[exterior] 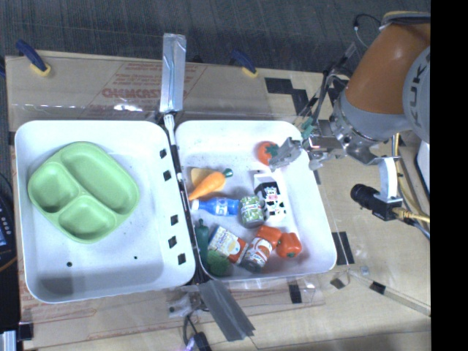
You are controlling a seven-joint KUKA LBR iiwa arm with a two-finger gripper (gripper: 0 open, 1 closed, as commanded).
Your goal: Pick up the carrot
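Nothing is picked up yet. The carrot [207,183] lies in the right bin [314,203], near its left wall. The pincer [287,153] hovers at the far right, beside a tomato [265,151]; I cannot tell its state.

Carrot [206,184]: orange, dark green tip; divided plate [82,191]: light green; both bins [95,269]: white; small carton [271,199]: black-and-white cow pattern; tomato [266,151]: red-orange; bottle [217,207]: blue.
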